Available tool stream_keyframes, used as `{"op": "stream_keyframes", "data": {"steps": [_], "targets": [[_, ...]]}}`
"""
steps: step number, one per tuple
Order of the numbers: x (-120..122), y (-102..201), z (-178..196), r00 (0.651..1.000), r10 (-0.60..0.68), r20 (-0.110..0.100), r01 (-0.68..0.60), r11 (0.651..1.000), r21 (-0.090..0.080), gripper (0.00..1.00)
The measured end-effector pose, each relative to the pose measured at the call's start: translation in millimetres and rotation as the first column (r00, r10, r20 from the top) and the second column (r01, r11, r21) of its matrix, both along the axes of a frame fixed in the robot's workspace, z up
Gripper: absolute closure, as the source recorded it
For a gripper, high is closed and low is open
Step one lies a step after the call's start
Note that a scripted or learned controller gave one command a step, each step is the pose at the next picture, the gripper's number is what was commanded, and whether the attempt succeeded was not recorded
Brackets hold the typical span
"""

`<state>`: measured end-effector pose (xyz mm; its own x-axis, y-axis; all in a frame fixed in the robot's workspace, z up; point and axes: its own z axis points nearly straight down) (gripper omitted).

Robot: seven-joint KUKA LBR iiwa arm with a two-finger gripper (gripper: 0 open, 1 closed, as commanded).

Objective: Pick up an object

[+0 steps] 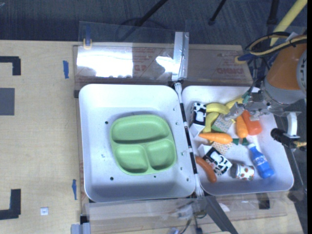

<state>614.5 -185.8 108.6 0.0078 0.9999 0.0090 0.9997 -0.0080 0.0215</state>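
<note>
The worktop (pixel 34 145) is carrying two white bins; the left bin (pixel 92 111), well away from the end effector (pixel 249 103), is holding a green divided plate (pixel 143 143). The right bin (pixel 280 172) is lying beneath the end effector. A banana (pixel 216 112) is sitting just left of it, a carrot (pixel 216 137) below-left, a blue bottle (pixel 261 162) further below. An orange piece (pixel 247 125) is lying just under it, whether touching I cannot tell.
</note>
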Motion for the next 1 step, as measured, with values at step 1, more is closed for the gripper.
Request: {"op": "stream_keyframes", "data": {"steps": [1], "targets": [[-5.0, -18.8, -17.6, 0.999, -0.036, -0.007, 0.036, 0.999, 0.001, 0.00]]}}
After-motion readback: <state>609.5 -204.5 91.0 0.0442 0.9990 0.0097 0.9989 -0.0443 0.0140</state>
